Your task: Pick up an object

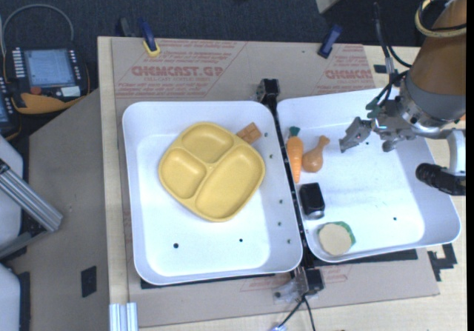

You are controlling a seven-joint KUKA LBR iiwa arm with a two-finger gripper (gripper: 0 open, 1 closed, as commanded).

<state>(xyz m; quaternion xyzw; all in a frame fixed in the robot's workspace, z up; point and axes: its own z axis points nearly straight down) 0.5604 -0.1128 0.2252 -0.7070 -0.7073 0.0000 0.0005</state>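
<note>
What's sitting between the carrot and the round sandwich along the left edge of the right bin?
In the camera view, a small black block lies between the carrot above it and the sandwich below it, apart from both on the bin's white floor.

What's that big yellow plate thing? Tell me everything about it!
The yellow divided plate looks like smooth plastic, with three sunken sections: two smaller ones toward the upper left and one long one at the lower right. It lies flat, right side up, in the left white bin, turned at a slant. A small brown block sits against its upper right rim.
</note>
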